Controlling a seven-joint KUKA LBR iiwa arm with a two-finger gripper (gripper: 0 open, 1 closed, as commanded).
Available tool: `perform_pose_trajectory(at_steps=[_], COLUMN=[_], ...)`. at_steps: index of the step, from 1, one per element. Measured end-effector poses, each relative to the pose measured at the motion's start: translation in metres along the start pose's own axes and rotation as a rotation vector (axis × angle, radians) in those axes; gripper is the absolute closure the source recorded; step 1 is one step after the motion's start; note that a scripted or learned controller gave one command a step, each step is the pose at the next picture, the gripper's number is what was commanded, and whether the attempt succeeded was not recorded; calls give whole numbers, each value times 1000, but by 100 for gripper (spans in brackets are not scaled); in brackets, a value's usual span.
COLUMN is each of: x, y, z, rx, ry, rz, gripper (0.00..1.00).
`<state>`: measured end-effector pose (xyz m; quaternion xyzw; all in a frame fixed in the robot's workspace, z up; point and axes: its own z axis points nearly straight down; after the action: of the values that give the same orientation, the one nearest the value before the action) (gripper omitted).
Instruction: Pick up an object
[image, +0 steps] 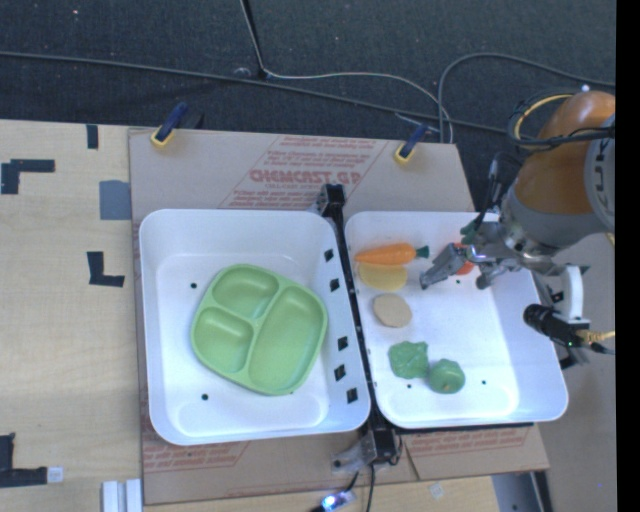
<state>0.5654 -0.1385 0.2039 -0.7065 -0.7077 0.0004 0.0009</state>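
Cardboard sheet (300, 170) under both bins, printed in red with "CHEMCAST GP" near its far edge; the smaller lines beneath that are too blurred to read. Two yellow clamps (168, 125) pin the sheet's far edge.

Right bin (540, 400): my gripper (462, 268) hangs over its far half, fingers spread apart and pointing toward the bin's left wall, with nothing between them. One finger (440, 268) ends just beside the green tip of the carrot. Candidate objects for picking lie along the bin's left side:
- orange carrot (386, 255), lying across near the far-left corner;
- yellow piece (382, 277), touching the carrot on its near side;
- tan round piece (393, 312), just nearer than the yellow one;
- green leafy piece (408, 358) and green round piece (447, 377), side by side toward the near edge.

Left bin (160, 240): a green divided plate (260, 328) with three compartments rests at its centre, turned at a slant to the bin's edges.
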Motion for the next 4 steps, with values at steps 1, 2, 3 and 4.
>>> perform_pose_trajectory(at_steps=[1, 2, 3, 4], x=[-3, -3, -1, -5], y=[0, 0, 3, -1], z=[64, 116, 102, 58], rx=[6, 0, -7, -3], ry=[-1, -1, 0, -1], rz=[1, 2, -1, 0], gripper=[0, 0, 100, 100])
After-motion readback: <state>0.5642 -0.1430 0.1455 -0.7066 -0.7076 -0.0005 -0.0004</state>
